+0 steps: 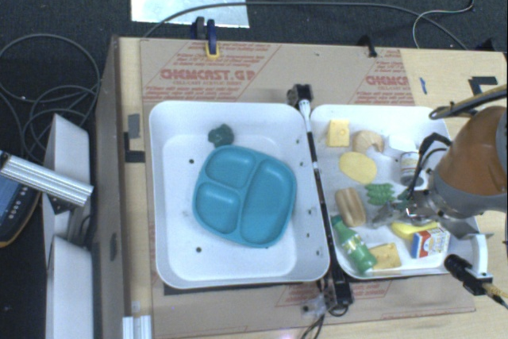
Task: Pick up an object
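Nearest me, along the front edge of the right bin (373,117), I see a green bottle (354,248) at about 7 o'clock, a yellow sponge-like block (386,256) beside it, and a small red and white carton (429,242) toward 5 o'clock. A banana (406,230) lies touching the carton. The arm (475,167) reaches in from 3 o'clock, and its gripper (409,206) sits low over the banana; I cannot tell how it is set. A bread roll (350,206) and a green leafy toy (381,192) lie mid-bin. Farther back are a lemon (359,167) and a cheese cube (339,132). The left bin (178,131) holds a blue divided plate (242,196), with a small dark green lump (221,136) at its 11 o'clock.
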